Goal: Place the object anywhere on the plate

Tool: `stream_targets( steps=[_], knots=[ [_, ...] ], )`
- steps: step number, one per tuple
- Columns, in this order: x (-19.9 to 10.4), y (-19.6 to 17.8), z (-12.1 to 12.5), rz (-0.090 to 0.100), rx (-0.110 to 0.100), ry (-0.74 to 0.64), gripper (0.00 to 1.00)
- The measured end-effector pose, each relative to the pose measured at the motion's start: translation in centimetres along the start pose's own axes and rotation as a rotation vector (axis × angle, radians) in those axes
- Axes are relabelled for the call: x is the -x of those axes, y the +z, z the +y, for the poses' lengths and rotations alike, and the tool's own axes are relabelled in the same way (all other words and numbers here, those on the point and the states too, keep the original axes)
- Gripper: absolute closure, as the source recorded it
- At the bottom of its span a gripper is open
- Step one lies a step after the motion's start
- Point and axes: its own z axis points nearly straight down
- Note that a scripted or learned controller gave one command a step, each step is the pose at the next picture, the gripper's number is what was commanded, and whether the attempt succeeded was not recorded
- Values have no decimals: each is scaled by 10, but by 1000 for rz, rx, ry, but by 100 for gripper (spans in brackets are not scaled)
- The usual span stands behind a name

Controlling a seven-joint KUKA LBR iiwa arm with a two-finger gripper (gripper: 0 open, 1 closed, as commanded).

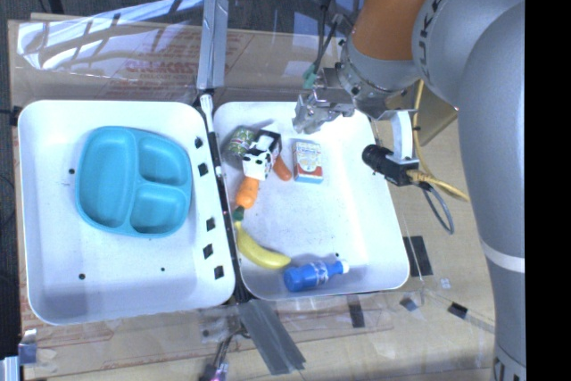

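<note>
**Robot arm above the right of two white bins**

Two shallow white bins sit side by side on a table (116, 49). The left bin (45, 219) holds a blue divided plate (134, 180) with three compartments. The right bin (375, 236) holds a yellow banana (260, 252) near the front, a blue bottle (312, 274) lying just beside it, a carrot (247, 192), a small carton (308, 161), and a black-and-white toy (257, 158) beside a greenish object (241, 141). A grey arm (473, 58) with an orange band reaches in from the right. Its tool (314, 114) hangs over the right bin's far edge, above the carton.
</note>
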Motion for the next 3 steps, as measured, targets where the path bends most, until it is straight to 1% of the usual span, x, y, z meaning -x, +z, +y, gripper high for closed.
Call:
stream_targets(
  steps=[1, 2, 3],
  knots=[
    [-123, 6, -20, 0, -4, 351, 100],
    [-166, -25, -96, -1, -4, 600, 100],
    [-174, 39, -133, -2, -6, 1138, 100]
  ],
)
